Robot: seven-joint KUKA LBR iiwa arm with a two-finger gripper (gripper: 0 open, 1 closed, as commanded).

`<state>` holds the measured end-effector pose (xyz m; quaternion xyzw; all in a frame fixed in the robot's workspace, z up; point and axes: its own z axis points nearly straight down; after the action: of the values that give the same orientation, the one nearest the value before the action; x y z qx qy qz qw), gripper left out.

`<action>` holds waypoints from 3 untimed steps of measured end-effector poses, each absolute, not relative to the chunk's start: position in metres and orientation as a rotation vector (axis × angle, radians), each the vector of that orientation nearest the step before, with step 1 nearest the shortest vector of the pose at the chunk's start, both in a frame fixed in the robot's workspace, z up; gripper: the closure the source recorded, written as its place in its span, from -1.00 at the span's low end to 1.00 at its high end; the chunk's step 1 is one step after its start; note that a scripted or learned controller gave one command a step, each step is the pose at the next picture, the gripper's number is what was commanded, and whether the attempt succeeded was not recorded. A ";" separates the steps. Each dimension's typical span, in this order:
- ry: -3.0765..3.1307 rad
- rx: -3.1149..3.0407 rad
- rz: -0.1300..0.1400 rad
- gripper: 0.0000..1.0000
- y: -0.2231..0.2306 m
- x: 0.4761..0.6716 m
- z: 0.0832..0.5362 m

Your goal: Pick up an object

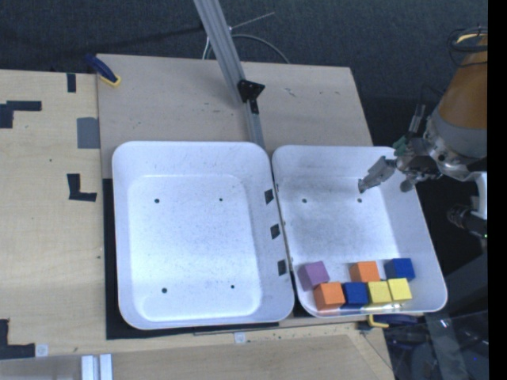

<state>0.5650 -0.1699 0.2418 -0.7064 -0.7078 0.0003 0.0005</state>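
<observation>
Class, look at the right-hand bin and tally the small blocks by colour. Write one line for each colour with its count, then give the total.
Purple blocks: 1
Orange blocks: 2
Blue blocks: 2
Yellow blocks: 2
Total: 7

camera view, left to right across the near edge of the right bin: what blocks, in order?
Front row, left to right: orange block → blue block → yellow block → second yellow block. The purple, orange and blue blocks behind them overlap this order, so they are left out.
</observation>
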 end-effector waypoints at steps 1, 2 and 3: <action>-2.229 -2.216 -0.004 -1.00 -0.130 0.553 0.277; -2.222 -2.215 0.006 -1.00 -0.121 0.600 0.201; -2.220 -2.216 0.009 -1.00 -0.132 0.637 0.103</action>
<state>0.6374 -0.1325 0.1027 -0.7064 -0.7079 0.0028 0.0023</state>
